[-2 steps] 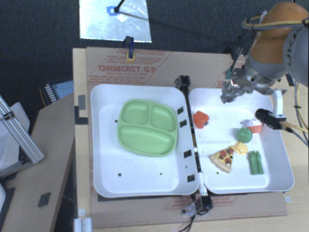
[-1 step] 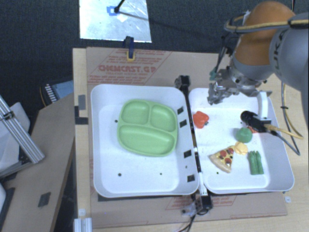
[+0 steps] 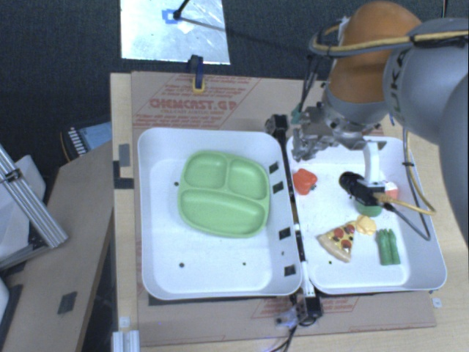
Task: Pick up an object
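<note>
Gripper: low at right bin's far-left corner, just behind red piece; opening cannot be told, nothing visibly held. Pick not yet done.

The arm overhangs the right bin at its far end; a red piece, pizza slice and green stalks leave bare floor between. A green plate crowds the left bin.
</note>
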Motion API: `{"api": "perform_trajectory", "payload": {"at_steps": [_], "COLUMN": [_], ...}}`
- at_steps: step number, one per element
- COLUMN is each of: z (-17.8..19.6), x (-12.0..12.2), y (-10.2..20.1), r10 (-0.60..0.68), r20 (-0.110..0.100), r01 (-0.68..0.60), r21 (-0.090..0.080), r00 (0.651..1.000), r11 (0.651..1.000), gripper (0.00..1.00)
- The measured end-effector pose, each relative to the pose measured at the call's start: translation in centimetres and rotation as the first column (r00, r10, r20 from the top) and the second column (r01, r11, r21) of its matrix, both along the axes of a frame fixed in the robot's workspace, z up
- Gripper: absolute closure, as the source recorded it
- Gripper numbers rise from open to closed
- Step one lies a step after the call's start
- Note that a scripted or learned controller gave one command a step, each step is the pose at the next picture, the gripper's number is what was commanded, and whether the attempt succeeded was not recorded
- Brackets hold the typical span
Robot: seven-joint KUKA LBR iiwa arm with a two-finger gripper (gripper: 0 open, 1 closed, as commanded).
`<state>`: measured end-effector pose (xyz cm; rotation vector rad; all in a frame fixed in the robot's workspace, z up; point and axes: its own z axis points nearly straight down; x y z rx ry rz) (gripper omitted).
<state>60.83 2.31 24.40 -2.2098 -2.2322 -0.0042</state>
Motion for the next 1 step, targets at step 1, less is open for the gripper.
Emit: {"api": "perform_trajectory", "payload": {"at_steps": [1], "z": [-1.22], "x": [-1.83], "y": [4.52], "r10": [-0.001], "r20": [-0.002], "r01": [0.001], "r21": [-0.001], "r00": [1.0], "r11": [1.0], "gripper": [1.0]}}
